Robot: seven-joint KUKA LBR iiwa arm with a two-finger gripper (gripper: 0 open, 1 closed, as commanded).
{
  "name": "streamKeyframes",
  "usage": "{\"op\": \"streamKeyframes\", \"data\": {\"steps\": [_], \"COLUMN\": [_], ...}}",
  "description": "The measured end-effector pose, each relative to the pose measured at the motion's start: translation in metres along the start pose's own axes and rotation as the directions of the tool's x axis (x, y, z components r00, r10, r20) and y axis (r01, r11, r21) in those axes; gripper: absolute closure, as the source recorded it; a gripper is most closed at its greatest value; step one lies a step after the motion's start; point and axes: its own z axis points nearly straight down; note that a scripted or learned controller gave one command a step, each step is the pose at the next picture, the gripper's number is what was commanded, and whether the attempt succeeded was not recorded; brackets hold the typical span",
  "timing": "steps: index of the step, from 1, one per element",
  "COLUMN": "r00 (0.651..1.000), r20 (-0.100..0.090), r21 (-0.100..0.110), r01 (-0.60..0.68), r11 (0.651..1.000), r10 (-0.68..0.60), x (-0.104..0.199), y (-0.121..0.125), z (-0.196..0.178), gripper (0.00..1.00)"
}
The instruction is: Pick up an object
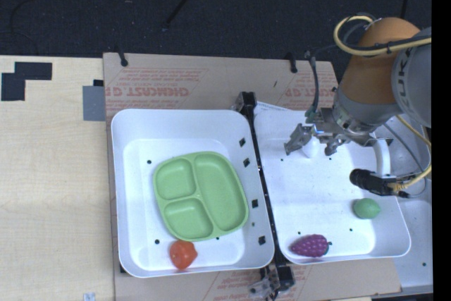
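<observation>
My gripper [313,143] hangs over the back part of the right bin [331,250], its two grey fingers spread apart with nothing between them. A green round object [366,209] lies near the right bin's right wall, well to the front right of the gripper. A purple bunch of grapes [310,245] rests at that bin's front edge. In the left bin [134,151] a light green divided plate [201,195] lies in the middle, and a red-orange object [182,254] sits by its front wall.
A black divider strip [255,173] runs between the two bins. A black cylindrical part [373,182] of the arm with cables reaches over the right bin's right side, just above the green object. Brown cardboard [190,84] lies under the bins.
</observation>
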Motion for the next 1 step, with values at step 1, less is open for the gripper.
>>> {"op": "streamKeyframes", "data": {"steps": [1], "r00": [1.0], "r20": [-0.001], "r21": [0.001], "r01": [-0.001], "r11": [1.0], "r10": [0.001], "x": [0.0063], "y": [-0.0057], "z": [0.0465], "gripper": [0.0]}}
